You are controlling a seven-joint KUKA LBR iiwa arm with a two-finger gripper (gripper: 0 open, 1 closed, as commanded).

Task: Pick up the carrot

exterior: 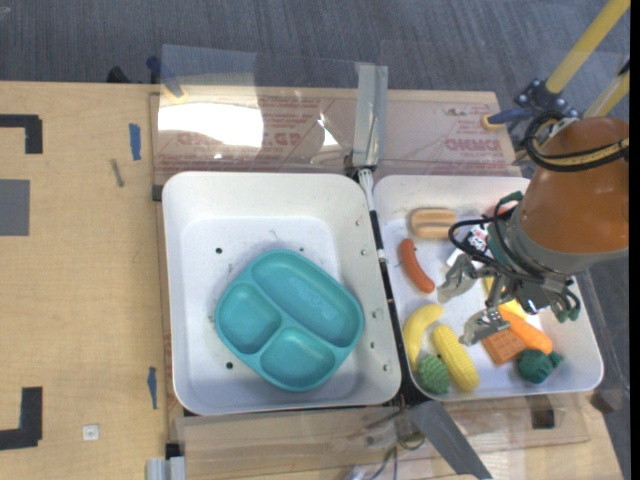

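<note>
1. Orange plastic toy carrot (522, 332), green-topped, lying near-right in the right white bin (590, 378).
2. Gripper (478, 301) hovering just left, jaws apart, nothing held.
3. Likely light, stiff, slippery; best pinched mid-body.

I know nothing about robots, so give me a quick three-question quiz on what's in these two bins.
1. True or false: the teal plate lies in the left bin.
2. Which lies nearest the carrot? A) hot dog bun B) sausage C) tool
3. Fill in: the corn cob lies beside the yellow ____.

Key: 1 true. 2 C. 3 banana.
</note>
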